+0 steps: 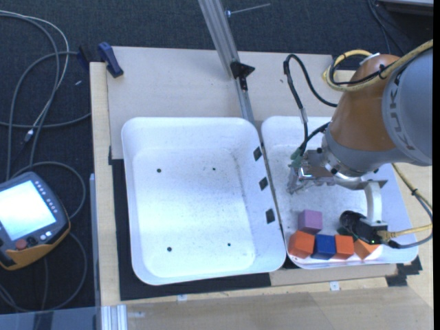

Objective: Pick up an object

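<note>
The gripper (300,182) hangs over the right bin (280,137), above the purple block (311,219); finger spacing cannot be determined. Beside the purple block lie orange (301,243) and blue (325,245) blocks. Centre over one block, descend vertically, avoid neighbours.

Light was bright and even from overhead. The white bins (192,143) looked nearly washed out, shadows were soft, the arm (375,115) was slightly blurred, and detail was coarse throughout.
</note>
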Tool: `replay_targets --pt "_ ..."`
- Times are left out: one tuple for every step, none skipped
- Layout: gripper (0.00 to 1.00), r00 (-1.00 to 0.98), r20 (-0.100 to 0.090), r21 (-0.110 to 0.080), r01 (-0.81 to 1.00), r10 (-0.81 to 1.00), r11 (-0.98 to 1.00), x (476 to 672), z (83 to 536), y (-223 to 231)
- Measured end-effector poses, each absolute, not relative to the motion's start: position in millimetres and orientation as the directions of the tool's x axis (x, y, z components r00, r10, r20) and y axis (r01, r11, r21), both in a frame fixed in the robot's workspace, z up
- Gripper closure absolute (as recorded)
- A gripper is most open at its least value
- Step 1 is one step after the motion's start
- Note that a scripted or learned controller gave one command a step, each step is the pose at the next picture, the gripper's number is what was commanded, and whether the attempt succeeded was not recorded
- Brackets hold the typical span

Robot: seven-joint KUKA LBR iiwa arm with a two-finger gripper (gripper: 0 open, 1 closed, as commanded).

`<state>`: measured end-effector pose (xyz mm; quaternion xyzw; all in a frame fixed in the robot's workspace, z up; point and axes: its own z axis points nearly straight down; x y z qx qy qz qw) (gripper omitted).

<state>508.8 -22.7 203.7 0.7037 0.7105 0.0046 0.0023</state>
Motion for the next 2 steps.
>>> replay_targets --pt "0.00 -0.001 0.000 -0.001 1.000 1.000 0.001 506.3 199.7 -27.8" --pt "0.00 0.008 -0.007 0.009 1.000 1.000 -0.008 481.7 113.9 -87.8"
